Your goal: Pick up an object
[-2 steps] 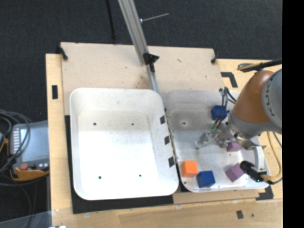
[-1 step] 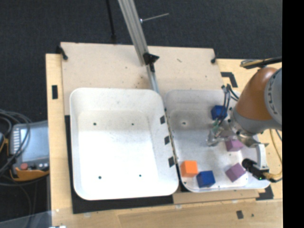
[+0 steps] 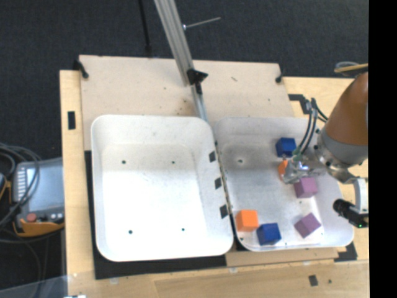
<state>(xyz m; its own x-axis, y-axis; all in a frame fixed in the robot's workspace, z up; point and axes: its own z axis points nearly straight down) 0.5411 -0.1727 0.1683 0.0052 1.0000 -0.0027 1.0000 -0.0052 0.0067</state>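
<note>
My gripper [image 3: 292,172] hangs low over the right bin [image 3: 248,138], in its right half. A small orange piece [image 3: 283,165] shows right against the gripper's left side, partly hidden by it. A purple block [image 3: 305,187] lies just below and to the right of the gripper, touching or nearly touching it. A blue cube [image 3: 285,146] sits a little behind the gripper. Nearer the front edge lie an orange cube [image 3: 248,219], a blue cube [image 3: 268,233] and a second purple block [image 3: 307,225].
The left bin [image 3: 155,185] stands alongside, its rim meeting the right bin's. A slanted metal pole [image 3: 177,39] rises from behind the bins. The arm's grey and orange body [image 3: 347,120] covers the right bin's far right corner.
</note>
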